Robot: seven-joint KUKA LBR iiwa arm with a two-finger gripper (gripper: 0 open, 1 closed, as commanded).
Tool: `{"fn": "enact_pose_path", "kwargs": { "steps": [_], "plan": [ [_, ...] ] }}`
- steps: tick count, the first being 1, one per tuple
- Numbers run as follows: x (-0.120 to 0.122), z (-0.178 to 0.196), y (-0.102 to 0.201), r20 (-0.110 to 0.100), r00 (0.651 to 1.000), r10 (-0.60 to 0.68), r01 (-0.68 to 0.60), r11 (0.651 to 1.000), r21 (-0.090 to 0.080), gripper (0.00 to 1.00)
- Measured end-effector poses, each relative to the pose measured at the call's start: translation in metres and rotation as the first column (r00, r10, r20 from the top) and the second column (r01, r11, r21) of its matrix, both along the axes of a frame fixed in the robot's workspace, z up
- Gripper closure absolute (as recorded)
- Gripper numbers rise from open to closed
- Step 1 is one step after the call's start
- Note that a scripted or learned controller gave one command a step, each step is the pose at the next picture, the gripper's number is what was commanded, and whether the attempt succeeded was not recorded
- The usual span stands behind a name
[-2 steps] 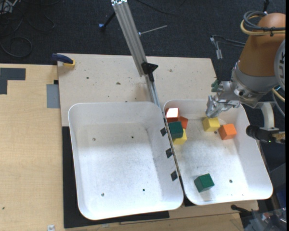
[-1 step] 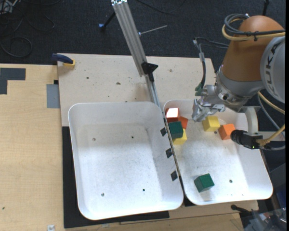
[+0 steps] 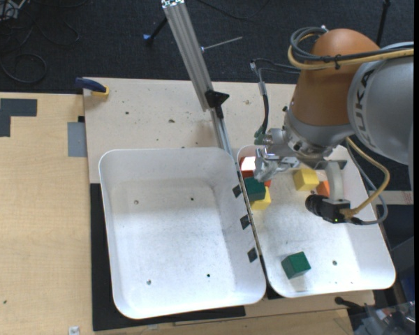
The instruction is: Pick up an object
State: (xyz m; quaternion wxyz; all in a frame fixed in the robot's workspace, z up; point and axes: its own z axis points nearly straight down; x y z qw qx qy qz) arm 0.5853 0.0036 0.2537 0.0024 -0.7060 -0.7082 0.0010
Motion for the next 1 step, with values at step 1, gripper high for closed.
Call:
{"fn": "enact_pose_path", "kwargs": {
  "steps": [1],
  "plan": [
    [-0.0113, -0.0169, 0.0484, -0.001, 1.000, 0.001, -0.001, 1.000, 0.000, 1.00]
  ]
}}
